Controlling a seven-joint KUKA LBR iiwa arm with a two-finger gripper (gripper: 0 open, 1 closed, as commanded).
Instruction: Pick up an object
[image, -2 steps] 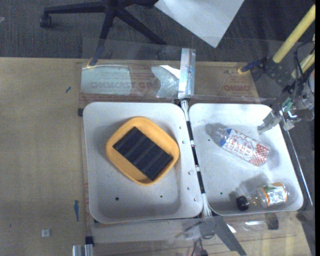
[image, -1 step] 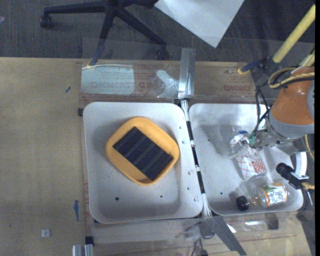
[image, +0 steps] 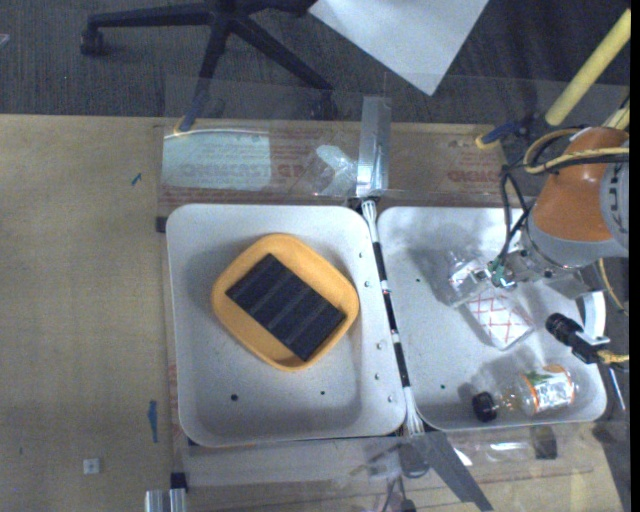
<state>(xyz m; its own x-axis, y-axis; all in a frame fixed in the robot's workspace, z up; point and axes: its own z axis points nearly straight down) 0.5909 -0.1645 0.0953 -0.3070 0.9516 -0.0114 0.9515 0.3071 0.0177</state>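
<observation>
A: Camera view, left bin (image: 190, 330): rounded orange tray (image: 285, 300), ribbed black insert, lying flat.

B: Right bin (image: 440, 395)?

A: Crinkled clear wrapper (image: 462, 277), red-gridded white packet (image: 500, 318), clear plastic bottle (image: 525, 392) lying on its side, black cap. Claw (image: 505, 272) hangs beside the wrapper; its state, cannot tell
</observation>
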